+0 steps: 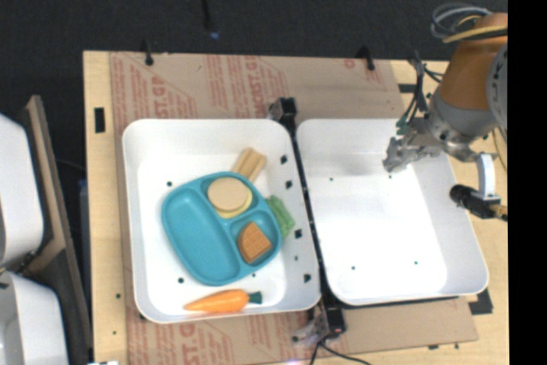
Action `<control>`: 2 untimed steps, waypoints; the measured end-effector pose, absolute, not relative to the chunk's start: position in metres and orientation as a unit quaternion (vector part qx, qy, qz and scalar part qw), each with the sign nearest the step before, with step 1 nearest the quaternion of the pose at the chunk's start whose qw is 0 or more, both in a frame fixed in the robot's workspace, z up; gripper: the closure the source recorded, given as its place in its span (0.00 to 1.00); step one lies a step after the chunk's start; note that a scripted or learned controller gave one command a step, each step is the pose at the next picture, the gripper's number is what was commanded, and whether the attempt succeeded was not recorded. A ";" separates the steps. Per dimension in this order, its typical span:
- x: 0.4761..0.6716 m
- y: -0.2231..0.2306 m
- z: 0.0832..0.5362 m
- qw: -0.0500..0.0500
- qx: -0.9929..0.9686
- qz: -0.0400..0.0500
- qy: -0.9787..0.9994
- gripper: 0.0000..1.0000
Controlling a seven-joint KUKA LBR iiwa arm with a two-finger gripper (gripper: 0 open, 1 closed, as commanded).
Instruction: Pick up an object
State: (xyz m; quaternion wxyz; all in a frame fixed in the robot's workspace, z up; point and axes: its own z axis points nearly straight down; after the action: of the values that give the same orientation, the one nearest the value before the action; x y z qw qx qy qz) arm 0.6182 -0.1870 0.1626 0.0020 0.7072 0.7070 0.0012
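Observation:
The left bin [141, 184] holds a blue divided tray [197, 239] with a round tan biscuit [231, 196] and a brown waffle piece [255, 242] on it. A tan wooden block [249, 162] lies at the tray's upper edge, a green piece [282, 216] at its right side, and an orange carrot [224, 301] near the bin's front wall. My gripper [398, 153] hangs over the upper right part of the right bin [385, 244], far from all these objects. Nothing shows between its fingers.
The bins sit side by side on a cardboard-covered bench [214, 81]. A black clip [284, 108] stands at the top of the divide between them. Cables and a black fitting [468, 197] hang beside the arm at the right bin's right wall.

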 end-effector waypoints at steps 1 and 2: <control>0.610 -0.187 0.219 0.003 0.707 0.002 0.707 1.00; 0.610 -0.188 0.241 0.001 0.707 0.001 0.707 1.00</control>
State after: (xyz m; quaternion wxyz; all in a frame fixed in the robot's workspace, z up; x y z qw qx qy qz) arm 0.6100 -0.1883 0.2406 0.0012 0.7073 0.7070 0.0006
